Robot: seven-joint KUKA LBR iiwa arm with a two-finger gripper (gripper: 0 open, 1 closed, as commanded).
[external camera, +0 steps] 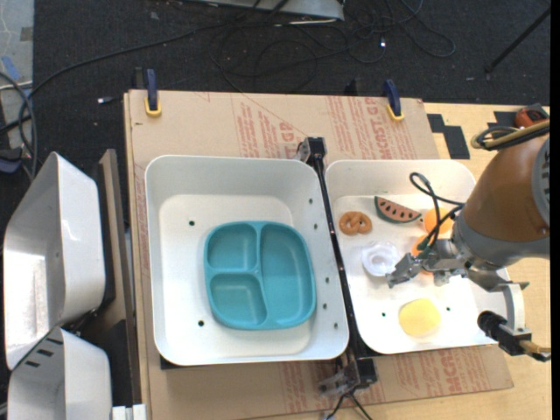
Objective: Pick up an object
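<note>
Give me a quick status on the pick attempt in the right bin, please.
Gripper low in right bin, nothing seen held. White ring piece beside it; yellow ball, pretzel, watermelon slice loose. Teal tray in left bin.

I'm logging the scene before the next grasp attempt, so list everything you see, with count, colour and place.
Shallow bins: 2, white; left bin, right bin.
Divided plastic plate: 1, teal, in left bin.
Pretzel toy: 1, brown, right bin, upper left.
Watermelon slice toy: 1, red-green, right bin, top.
Small round piece: 1, white, right bin, centre.
Round yellow object: 1, right bin, bottom.
Orange object: 1, partly hidden by arm.
Cardboard sheet: 1, tan, under bins.
Gripper: 1, grey, beside white piece.
</note>
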